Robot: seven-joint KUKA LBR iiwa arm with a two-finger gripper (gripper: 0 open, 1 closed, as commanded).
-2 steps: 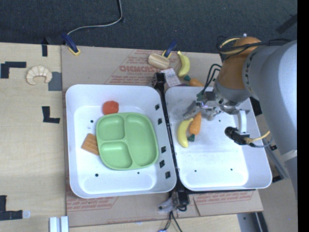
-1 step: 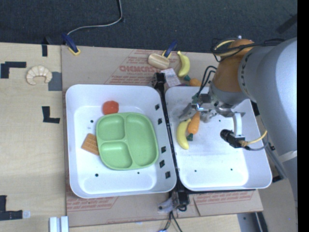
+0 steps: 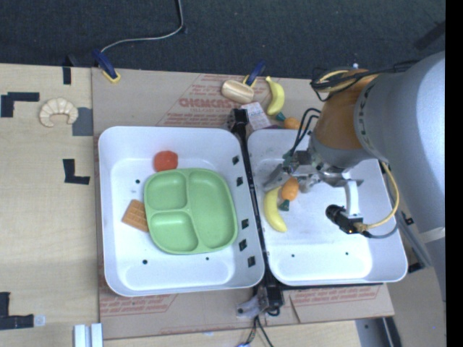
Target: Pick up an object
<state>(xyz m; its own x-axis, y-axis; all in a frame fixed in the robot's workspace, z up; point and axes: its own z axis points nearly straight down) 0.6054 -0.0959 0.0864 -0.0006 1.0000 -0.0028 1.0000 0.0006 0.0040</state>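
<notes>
Carrot (image 3: 289, 189), a small orange piece with a green stub, lies in the right bin (image 3: 376, 262) directly at the tip of the claw (image 3: 291, 178), touching the upper end of a banana (image 3: 274, 213) whose long axis runs down and slightly right from there. Whether the claw is spread or closed on anything I cannot tell, since its tip blurs into the carrot. My judgement is that the carrot is the nearest candidate, sitting just below the claw, so any grasp hinges on closing there without nudging the banana.
</notes>
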